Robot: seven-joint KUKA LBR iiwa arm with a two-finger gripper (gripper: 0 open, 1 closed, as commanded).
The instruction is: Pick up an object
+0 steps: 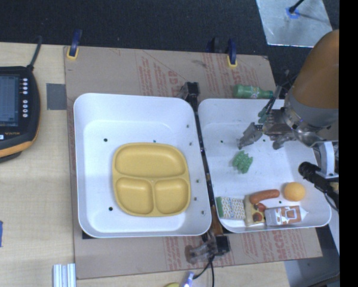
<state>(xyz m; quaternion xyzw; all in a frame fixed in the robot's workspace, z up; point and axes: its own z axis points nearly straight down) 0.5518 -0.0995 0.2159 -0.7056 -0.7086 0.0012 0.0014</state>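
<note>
While I watch from the overhead camera, I record the arm (315,70) reaching in from the right, its orange band above the right bin (223,119). My hand (265,137) hangs over the far middle of that bin with its grey fingers (248,137) spread wide, nothing between them. Just near and left of it, a green bumpy object (243,161) lies on the bin floor, apart from the fingertips. Along the near wall of the same bin I note a row of items: a green-and-white packet (230,207) at the left, a sausage (264,196) beside it, a small red-and-white carton (283,214) near the corner, and an orange ball (294,191) to the right. They lie close together, some touching. The left bin (94,160) carries a yellow divided tray (150,179) lying flat at its centre. A green bottle (252,91) rests on the cardboard just beyond the right bin's far rim. On the tabletop (23,208) at the far left sits a control pendant (10,113).
</note>
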